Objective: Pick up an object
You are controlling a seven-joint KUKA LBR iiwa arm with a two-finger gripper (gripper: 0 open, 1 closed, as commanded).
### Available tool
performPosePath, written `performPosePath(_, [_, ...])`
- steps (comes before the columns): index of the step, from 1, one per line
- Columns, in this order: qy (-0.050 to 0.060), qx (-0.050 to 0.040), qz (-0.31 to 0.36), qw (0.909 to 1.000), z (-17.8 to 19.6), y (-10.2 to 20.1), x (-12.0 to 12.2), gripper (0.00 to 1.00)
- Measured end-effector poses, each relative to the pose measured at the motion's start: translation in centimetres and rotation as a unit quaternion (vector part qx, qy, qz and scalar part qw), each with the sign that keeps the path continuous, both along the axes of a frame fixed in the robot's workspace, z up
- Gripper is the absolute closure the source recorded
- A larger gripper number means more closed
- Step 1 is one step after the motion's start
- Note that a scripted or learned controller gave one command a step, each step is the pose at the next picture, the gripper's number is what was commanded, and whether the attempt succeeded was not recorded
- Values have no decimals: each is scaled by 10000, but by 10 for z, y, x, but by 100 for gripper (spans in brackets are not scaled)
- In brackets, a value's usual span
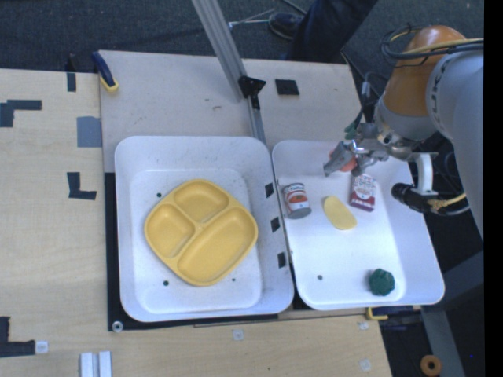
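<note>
White right bin (409, 242), small red-and-white packet (363, 192) just beneath end effector (346, 160), finger state indiscernible.

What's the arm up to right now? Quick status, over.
Gripper over right bin, far end, holding nothing visible. Red packet just beside it; can, yellow piece, green lump untouched. Nothing blocking.

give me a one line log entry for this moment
gripper: above right bin far end | held: nothing seen | nearest: red packet | left bin: yellow tray
</note>
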State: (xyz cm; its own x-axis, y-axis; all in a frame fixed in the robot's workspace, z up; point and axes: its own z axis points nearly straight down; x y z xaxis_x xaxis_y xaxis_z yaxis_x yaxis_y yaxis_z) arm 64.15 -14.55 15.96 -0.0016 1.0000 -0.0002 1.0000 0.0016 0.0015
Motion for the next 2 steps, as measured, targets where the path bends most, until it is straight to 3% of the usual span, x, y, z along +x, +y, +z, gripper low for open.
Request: performPosePath(2, [8, 2, 1, 10000, 74, 5, 1, 100])
